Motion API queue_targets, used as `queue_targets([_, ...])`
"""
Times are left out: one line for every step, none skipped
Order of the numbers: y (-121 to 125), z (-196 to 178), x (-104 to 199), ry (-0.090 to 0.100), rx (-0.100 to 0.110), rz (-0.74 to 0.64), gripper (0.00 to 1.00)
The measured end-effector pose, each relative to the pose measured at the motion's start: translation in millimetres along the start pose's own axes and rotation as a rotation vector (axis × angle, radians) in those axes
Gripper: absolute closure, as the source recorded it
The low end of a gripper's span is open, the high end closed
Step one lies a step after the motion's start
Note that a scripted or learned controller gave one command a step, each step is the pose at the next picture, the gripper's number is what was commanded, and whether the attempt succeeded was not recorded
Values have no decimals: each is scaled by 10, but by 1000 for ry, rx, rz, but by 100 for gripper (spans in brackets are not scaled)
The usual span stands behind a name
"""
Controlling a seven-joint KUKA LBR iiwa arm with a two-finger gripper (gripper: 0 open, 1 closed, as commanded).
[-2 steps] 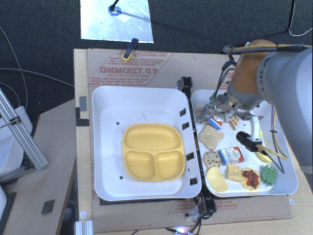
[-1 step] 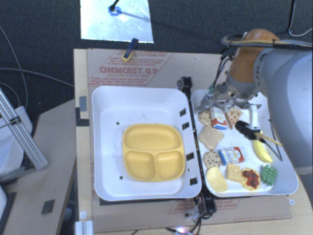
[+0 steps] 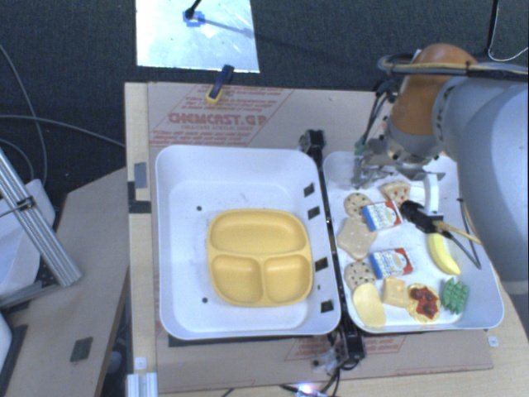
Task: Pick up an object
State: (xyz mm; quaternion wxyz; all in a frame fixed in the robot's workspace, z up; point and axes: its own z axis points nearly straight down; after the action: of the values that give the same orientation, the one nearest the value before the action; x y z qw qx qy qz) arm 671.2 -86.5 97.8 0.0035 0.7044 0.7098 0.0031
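The right bin [image 3: 494, 308] holds several toy foods. Among them are a round cookie [image 3: 357, 203], a blue-and-white carton [image 3: 381, 215], a pale bread slice [image 3: 355, 238], a second carton [image 3: 391, 262], a banana [image 3: 444, 253], a cheese wedge [image 3: 396, 291], a pizza slice [image 3: 424, 301] and a green piece [image 3: 454, 294]. My gripper [image 3: 362, 170] hangs over the bin's far left corner, just beyond the cookie and apart from it. I see nothing held in it.
The left bin [image 3: 178, 222] contains a yellow divided plate [image 3: 259, 255]. A black clip strip [image 3: 321, 213] runs along the wall between the bins. My grey arm [image 3: 488, 139] covers the right bin's far right side. A shiny sheet [image 3: 197, 23] lies beyond the bench.
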Motion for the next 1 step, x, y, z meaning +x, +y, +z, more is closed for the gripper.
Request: queue_targets([-3, 6, -1, 0, 1, -1, 0])
